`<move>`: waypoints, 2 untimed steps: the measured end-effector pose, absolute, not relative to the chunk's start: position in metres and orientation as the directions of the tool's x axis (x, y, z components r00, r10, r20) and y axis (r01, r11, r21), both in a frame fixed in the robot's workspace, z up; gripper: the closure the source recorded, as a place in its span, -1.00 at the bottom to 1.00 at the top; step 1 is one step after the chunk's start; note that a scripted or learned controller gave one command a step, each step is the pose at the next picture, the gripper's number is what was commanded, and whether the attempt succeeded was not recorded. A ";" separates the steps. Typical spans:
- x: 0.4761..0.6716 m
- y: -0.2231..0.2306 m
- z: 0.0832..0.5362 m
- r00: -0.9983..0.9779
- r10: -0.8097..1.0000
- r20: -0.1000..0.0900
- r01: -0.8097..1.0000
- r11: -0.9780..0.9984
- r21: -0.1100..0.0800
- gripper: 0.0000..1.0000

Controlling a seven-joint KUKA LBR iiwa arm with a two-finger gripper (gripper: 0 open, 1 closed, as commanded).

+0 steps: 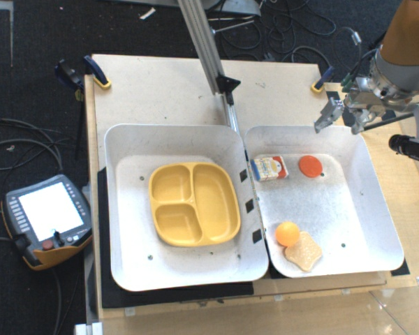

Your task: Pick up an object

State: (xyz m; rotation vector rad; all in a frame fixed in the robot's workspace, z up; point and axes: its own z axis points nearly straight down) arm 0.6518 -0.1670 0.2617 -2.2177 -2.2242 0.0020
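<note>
Nearest in the right bin [377,208], a tan cracker [304,252] lies with its long axis slanting from near right to far left, touching an orange ball [288,234]. Farther back, a small carton [269,168] lies lengthwise left to right beside a red disc [310,166]. The left bin [119,187] holds a yellow divided plate [194,203]. At the far right rim hangs the gripper [343,117], fingers apart, holding nothing. Beyond the wooden bench [160,89], cables cross dark floor.
</note>
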 end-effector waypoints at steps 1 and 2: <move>0.652 -0.167 0.262 -0.003 1.000 -0.001 1.000 0.003 -0.002 -1.00; 0.651 -0.174 0.216 0.000 1.000 -0.001 1.000 0.000 -0.004 -1.00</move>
